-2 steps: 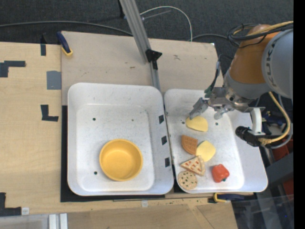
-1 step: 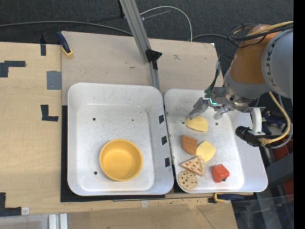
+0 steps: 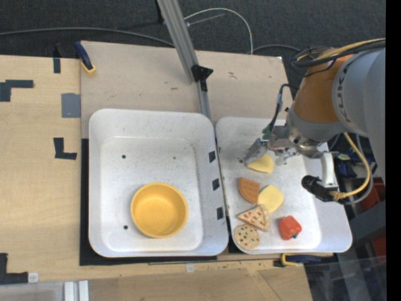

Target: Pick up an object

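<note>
One pale yellow wedge-shaped toy cheese piece [image 3: 262,163] lies in the right white bin [image 3: 332,231] under the end effector [image 3: 270,150], whose finger state cannot be told; a yellow bowl [image 3: 159,209] sits in the left white bin [image 3: 113,130].

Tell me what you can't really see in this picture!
- The gripper, camera view: its fingers are too small and dark to tell open from shut.
- The yellow wedge: its top edge sits under the gripper, so touching or not is unclear.
- The round cookie: the pizza slice covers its upper edge.
- The arm: cut off by the right edge.
</note>
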